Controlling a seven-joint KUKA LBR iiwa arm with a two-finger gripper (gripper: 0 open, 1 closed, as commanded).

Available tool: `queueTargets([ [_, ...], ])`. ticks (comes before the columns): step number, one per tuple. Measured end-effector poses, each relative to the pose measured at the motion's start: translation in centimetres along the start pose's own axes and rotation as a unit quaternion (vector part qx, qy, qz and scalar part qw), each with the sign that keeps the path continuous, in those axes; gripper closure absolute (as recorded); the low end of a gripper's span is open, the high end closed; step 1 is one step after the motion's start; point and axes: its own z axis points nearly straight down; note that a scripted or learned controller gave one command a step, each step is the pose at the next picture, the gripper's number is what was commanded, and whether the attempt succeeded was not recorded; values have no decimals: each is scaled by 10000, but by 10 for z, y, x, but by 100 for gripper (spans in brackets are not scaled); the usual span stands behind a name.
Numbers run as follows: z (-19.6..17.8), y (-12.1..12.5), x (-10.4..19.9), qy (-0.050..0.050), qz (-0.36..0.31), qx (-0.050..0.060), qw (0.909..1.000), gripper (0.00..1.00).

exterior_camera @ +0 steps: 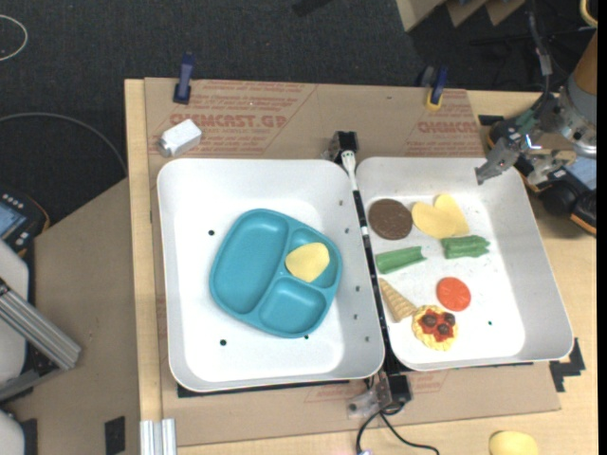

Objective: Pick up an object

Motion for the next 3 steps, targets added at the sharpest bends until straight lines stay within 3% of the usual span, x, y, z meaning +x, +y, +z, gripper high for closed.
queueTargets([
  [1, 149, -46, -27, 83, -2, 29, 10000, 0],
  [2, 59, -135, -34, -1, 24, 3, 10000, 0],
  [3, 54, -132, -33, -2, 5, -2, 10000, 100],
])
